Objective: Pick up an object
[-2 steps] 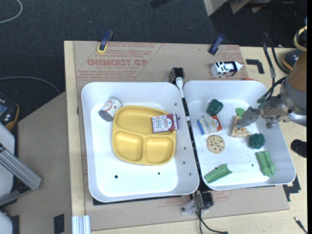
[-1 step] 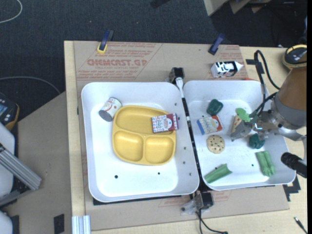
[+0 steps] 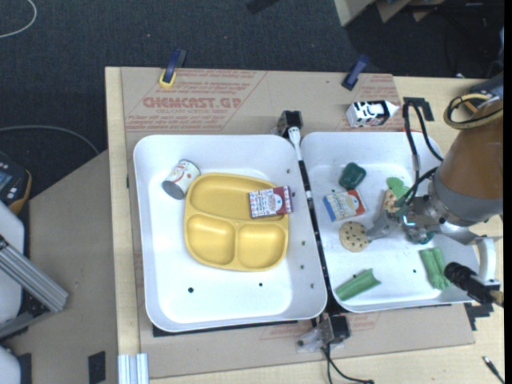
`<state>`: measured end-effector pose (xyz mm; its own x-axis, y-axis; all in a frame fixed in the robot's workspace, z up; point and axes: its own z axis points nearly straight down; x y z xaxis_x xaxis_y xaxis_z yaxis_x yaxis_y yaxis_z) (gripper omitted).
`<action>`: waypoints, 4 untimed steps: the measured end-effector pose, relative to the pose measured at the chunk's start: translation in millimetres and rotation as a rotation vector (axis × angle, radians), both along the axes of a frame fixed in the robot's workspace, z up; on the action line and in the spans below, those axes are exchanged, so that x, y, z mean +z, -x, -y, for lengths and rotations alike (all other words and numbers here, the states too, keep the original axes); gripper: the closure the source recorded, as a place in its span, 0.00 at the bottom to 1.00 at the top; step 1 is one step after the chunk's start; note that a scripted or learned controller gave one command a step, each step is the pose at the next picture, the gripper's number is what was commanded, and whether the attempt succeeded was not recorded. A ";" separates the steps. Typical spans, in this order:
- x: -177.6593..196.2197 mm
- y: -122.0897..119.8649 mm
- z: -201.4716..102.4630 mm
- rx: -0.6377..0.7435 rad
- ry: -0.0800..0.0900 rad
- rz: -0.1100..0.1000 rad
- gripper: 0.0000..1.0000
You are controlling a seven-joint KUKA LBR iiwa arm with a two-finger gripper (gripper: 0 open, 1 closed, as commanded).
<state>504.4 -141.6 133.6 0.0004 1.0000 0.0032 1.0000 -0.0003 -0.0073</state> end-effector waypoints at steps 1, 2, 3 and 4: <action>-49.5 -0.5 -1.1 -0.001 -0.001 0.004 0.00; -34.7 -3.5 -1.6 0.000 0.000 0.015 1.00; 14.4 -5.6 -11.4 0.002 0.005 0.014 1.00; 77.5 -5.9 -7.0 0.001 0.006 0.016 1.00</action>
